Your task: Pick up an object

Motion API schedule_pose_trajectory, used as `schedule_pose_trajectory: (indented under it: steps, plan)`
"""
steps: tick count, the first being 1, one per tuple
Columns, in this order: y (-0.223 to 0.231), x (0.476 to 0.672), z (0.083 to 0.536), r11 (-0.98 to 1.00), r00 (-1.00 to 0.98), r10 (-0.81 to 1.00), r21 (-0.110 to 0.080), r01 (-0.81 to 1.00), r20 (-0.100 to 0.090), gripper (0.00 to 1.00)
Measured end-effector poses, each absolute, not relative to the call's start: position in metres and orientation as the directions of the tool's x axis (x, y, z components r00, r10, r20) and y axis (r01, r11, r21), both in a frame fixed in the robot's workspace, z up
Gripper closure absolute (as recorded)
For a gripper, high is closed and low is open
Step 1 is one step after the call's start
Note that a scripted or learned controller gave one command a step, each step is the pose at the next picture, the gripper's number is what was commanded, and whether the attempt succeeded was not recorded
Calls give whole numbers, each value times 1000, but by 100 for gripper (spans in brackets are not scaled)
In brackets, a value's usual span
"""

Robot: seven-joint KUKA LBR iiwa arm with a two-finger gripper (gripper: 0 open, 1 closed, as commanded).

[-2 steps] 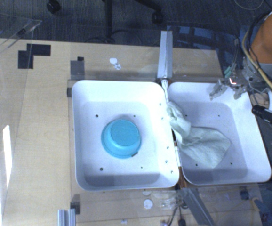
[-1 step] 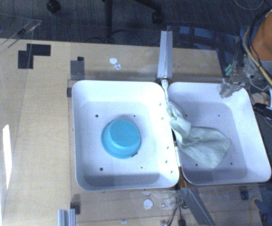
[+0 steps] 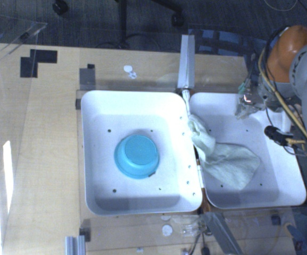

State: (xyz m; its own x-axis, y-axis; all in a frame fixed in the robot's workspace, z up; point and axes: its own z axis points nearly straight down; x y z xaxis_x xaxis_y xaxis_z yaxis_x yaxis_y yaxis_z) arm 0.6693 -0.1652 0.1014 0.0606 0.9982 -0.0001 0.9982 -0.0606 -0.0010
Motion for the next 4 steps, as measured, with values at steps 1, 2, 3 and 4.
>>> schedule_pose_trajectory:
  steps: [1,2,3,4]
  plan:
    - [-108,671,241,-64,64,998,4,998,0,100]
    - [-59,670,294,143,-143,990,4,990,-1,100]
    - [15,670,310,230,-230,973,2,973,0,100]
    - [81,670,310,263,-263,965,4,965,0,100]
